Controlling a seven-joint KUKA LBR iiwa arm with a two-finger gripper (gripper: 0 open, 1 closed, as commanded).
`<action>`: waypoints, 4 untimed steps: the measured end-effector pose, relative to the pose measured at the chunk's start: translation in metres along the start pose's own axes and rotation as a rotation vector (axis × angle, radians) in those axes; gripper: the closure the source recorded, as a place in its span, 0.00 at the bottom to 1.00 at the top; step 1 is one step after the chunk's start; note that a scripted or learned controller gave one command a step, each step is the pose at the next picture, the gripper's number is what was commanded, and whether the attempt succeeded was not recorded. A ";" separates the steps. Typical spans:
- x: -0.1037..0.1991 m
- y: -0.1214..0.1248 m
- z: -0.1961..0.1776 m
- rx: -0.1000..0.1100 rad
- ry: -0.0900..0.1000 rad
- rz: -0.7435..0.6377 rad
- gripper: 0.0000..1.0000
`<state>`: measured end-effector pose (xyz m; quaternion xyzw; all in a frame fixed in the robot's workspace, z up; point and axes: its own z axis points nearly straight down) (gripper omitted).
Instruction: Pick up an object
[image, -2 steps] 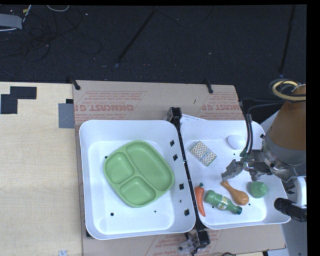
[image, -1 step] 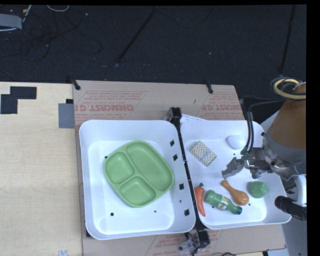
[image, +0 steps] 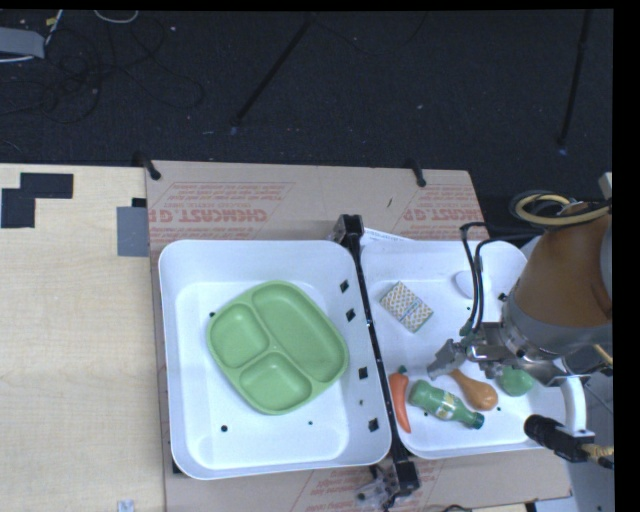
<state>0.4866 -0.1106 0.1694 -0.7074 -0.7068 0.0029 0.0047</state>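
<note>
Gripper (image: 462, 352) low over the right bin (image: 500, 258), as I watch from the remote desk: its dark fingers sit just above a cluster of toy food, but the grey arm (image: 560, 285) with its orange band covers so much that I cannot tell how far they are parted, and I see nothing between them.

Nearest the front edge of that bin lies a green bottle (image: 446, 404) on its side, with an orange carrot (image: 400, 400) just left of it against the divider. A tan, drumstick-shaped piece (image: 474, 388) rests right behind the bottle, touching or nearly touching it, directly beneath the gripper, and a small green lump (image: 517, 381) sits to its right, partly under the wrist. Any of these could be the object to lift; the drumstick looks the likeliest target.

My judgement is that a clean pick calls for centring on one item alone, since bottle and drumstick crowd each other and a closing grip could nudge both. Closing across the drumstick's narrow neck, then rising straight, seems safest.

Farther back in the same bin lies a small checked packet (image: 407, 306), well apart from the rest. The left bin (image: 190, 420) holds a green divided plate (image: 277, 346). Behind both, the cardboard sheet (image: 300, 200) carries red print, upside down and mirrored from here; I cannot read it with confidence.
</note>
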 end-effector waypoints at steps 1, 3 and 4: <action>0.006 -0.008 0.048 -0.001 0.001 -0.001 0.00; 0.005 -0.006 0.071 -0.015 -0.005 0.005 1.00; -0.004 -0.011 0.023 -0.013 -0.003 0.004 1.00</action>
